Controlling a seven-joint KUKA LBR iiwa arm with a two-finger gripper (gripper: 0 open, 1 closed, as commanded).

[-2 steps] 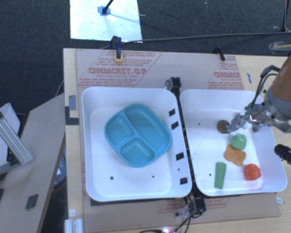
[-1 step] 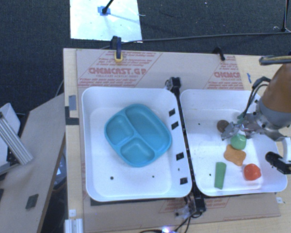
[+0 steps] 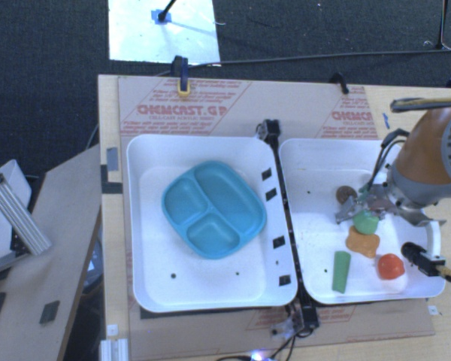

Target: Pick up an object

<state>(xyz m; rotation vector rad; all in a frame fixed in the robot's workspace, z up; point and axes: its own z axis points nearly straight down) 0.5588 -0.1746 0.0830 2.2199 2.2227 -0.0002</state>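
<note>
While the gripper (image 3: 364, 210) sits low at the right of the frame, its fingers look spread around a small green piece (image 3: 366, 222), not lifting it. It should squeeze gently, then rise straight, missing the orange piece (image 3: 363, 243) below.
</note>
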